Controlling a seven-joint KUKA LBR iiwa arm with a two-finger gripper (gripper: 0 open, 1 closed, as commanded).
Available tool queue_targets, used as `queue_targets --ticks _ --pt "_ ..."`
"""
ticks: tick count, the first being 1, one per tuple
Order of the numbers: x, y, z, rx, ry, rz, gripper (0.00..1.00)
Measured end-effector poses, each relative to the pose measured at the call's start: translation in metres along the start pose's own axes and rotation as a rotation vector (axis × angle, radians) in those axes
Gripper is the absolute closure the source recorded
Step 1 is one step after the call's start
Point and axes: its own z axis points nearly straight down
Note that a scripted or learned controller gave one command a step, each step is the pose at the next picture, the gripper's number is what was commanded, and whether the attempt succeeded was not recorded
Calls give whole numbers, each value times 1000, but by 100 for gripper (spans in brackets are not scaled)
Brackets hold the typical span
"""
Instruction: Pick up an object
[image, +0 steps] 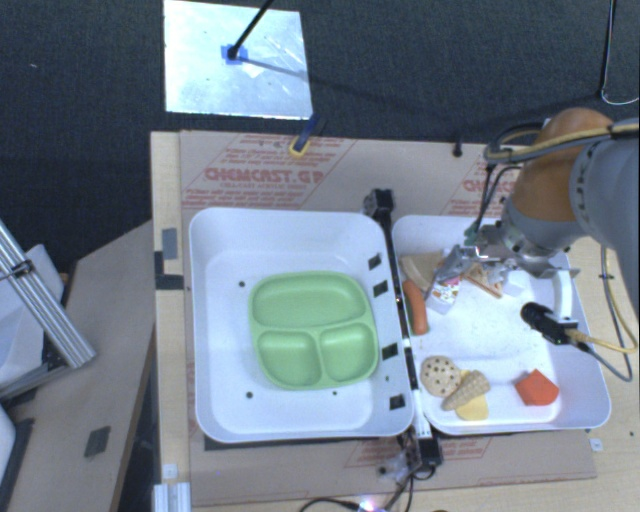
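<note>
Claw (455, 268) low in right bin (590, 400), small bottle (443, 291) touching at its 7 o'clock; grip state hard to tell, fingertips blurred.

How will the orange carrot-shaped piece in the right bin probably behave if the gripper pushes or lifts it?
The carrot is long, slim and seems rounded, so a sideways push may roll it. It lies close along the bin's left wall, so fingers may have little room on that side. It looks like a smooth plastic toy, likely light and stiff, perhaps slippery.

Dark carpet floor (80, 100), silver sheet (238, 60), cardboard-topped bench (270, 170)
</note>
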Motion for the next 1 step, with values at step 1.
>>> queue_targets --ticks 1 --pt "2 6 11 -18 1 -5 0"
